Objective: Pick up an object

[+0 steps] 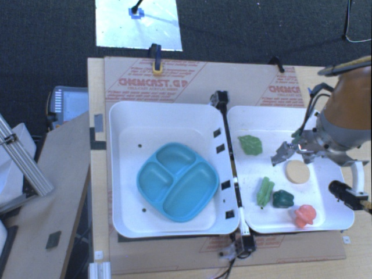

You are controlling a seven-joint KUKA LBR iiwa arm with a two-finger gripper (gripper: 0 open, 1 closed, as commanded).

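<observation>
2 shallow white bins are seated side by side on the bench. The left white bin [125,156] contains a blue plastic plate with 3 compartments [177,181], positioned toward the bin's near right area.

The right white bin [256,217] contains 5 objects. A light green leaf-shaped piece [251,145] is located in the far part of the bin. A round tan disc [297,172] is located right of centre. A long green pod-shaped piece [265,191] is positioned nearer the front, with a dark green rounded lump [283,199] just beside it on its right. A pink-red rounded object [304,215] is located in the near right corner, close to the dark green lump.

The grey arm with the orange band [349,106] is extended in from the right edge. The two-finger gripper [285,153] is positioned above the right bin, just beyond the tan disc and to the right of the leaf-shaped piece. No object is seen between its fingers; whether the fingers are spread or closed cannot be determined.
</observation>
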